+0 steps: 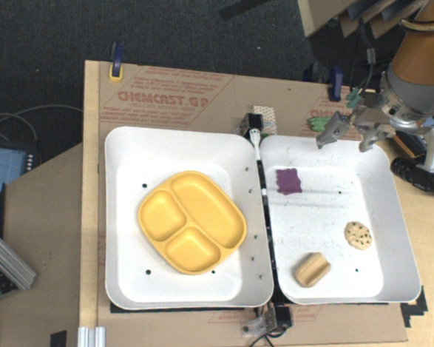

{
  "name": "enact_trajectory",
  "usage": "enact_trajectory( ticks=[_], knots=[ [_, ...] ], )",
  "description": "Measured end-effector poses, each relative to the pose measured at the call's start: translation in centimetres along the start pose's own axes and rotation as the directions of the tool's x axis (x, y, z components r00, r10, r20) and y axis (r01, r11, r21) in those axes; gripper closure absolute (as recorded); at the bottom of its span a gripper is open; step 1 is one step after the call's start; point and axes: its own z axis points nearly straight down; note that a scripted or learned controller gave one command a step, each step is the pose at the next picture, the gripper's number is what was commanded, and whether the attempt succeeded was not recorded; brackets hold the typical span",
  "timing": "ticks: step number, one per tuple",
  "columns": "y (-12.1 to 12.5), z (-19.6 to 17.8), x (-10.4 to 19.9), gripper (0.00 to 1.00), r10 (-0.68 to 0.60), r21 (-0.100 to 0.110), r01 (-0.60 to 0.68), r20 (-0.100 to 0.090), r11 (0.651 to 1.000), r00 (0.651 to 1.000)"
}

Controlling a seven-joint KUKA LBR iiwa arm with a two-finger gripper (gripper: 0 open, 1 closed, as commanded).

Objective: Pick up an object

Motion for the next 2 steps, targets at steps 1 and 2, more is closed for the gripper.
enact_trajectory(
  ticks=[1, 2],
  knots=[
    [-2.98, 18.18, -1.44, 0.00, 0.003, 0.007, -0.003, -0.001, 1.000, 1.000],
    [-2.71, 17.44, -1.43, 0.00, 0.001, 0.000, -0.001, 0.000, 1.000, 1.000]
  ],
)
